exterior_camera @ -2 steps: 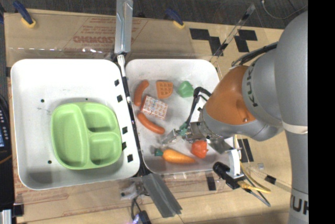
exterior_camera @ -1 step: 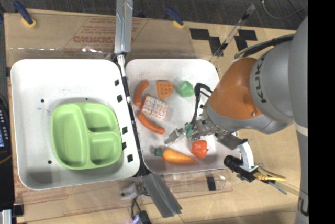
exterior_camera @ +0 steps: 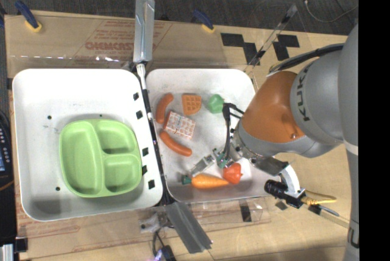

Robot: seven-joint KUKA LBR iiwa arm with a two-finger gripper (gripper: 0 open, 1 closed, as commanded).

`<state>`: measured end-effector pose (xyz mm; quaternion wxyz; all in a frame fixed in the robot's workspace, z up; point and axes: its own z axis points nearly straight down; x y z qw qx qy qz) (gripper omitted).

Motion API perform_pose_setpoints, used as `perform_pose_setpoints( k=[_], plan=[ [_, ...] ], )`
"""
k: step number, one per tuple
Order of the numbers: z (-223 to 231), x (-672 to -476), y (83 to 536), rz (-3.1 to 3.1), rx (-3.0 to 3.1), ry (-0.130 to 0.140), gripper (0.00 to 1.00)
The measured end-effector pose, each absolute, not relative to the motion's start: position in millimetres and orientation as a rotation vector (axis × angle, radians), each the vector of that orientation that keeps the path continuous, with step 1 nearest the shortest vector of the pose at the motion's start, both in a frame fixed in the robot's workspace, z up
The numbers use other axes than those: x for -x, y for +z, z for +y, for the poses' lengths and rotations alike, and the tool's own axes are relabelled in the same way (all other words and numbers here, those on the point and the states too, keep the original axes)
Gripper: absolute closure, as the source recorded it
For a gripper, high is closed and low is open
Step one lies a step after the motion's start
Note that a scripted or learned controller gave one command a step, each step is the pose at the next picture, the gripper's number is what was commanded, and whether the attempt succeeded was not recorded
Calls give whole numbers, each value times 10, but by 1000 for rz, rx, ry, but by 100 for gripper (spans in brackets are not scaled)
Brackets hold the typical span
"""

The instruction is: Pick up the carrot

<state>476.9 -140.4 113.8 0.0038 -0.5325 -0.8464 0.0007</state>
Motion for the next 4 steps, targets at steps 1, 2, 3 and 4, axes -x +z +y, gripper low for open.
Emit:
perform_pose_setpoints(
  k=[1, 2, 3, 4],
  plan=[
    [-1426, -4776, 902, -2194, 2243, 1, 0],
    [-2024, -4770, 1294, -2391, 2032, 3, 0],
    [-1249, -4779, 896, -2572, 1799, -1, 0],
    [-1679, -4785, 907, -2515, 1884, 0, 0]
  ],
)
